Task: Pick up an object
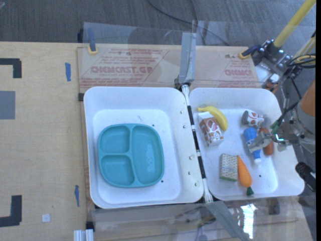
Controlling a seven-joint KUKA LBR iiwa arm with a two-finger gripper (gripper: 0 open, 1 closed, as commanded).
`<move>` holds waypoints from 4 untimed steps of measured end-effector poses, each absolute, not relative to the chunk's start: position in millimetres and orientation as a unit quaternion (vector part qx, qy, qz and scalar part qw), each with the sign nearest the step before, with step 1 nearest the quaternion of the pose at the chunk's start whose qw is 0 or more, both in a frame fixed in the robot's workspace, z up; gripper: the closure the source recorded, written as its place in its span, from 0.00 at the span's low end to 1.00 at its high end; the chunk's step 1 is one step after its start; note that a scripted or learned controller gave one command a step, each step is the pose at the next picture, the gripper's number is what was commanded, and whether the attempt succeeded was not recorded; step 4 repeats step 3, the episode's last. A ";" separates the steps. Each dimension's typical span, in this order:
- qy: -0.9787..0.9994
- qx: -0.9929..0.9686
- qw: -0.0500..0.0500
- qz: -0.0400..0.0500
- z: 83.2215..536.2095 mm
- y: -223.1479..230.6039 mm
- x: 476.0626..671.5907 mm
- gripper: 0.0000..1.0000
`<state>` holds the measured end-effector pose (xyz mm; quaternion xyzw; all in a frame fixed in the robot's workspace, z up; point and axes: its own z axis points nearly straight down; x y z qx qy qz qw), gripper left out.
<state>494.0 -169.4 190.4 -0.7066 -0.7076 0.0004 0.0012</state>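
I see the arm reaching in from the right and ending over the right bin's right half. The jaws are low among the things there, and I cannot tell whether they are wide, narrow or holding anything.

Counted outward from the jaws, the right bin holds seven loose things, one of each kind.
1. One small orange-red piece, directly at the jaws; I cannot tell whether it is touched.
2. One blue bottle with a white cap, just left of the jaws, lying lengthwise.
3. One grey patterned cup, near the jaws on the far-left side, tipped over.
4. One carrot, near the jaws on the left and toward the bin's front.
5. One patterned block, touching the carrot's left side.
6. One patterned carton, well left of the jaws by the bins' shared wall.
7. One banana, just beyond the carton and touching it.

Farthest from the jaws, the left bin holds one teal plate with three compartments. Two bins stand side by side on the counter.
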 end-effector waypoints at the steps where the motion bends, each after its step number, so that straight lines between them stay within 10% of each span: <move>1: -0.756 -0.654 -0.001 -0.001 93.4 -188.3 578.6 0.00; 2: -0.755 -0.655 -0.002 -0.001 103.5 -190.0 578.9 1.00; 3: -0.723 -0.690 -0.001 -0.001 203.9 -112.8 638.4 1.00; 4: -0.723 -0.690 -0.001 -0.001 203.9 -112.8 638.4 1.00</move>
